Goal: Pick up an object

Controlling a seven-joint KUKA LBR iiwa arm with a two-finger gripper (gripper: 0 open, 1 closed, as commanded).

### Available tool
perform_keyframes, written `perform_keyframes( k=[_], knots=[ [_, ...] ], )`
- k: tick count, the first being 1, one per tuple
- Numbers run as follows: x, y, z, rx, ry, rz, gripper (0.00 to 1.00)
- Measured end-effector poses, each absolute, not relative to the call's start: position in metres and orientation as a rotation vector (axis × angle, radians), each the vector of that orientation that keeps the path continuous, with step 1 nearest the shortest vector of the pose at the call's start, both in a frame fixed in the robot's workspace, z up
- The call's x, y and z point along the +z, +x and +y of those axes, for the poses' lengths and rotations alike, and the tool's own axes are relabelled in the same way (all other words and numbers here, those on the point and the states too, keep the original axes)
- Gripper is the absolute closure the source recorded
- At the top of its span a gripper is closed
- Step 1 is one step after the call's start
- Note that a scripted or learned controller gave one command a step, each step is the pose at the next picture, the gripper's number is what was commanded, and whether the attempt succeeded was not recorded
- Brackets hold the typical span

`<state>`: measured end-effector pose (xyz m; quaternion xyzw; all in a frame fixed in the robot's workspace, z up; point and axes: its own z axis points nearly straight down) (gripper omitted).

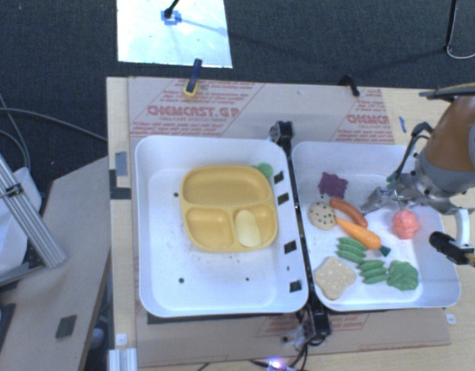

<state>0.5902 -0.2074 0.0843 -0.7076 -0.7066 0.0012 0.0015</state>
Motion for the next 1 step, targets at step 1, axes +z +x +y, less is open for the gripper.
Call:
perform_keyframes(
  k=[1],
  knots=[
    [0.0862,0.6609,-0.1723,-0.007,-2.216,-2.236,0.00]
  ],
)
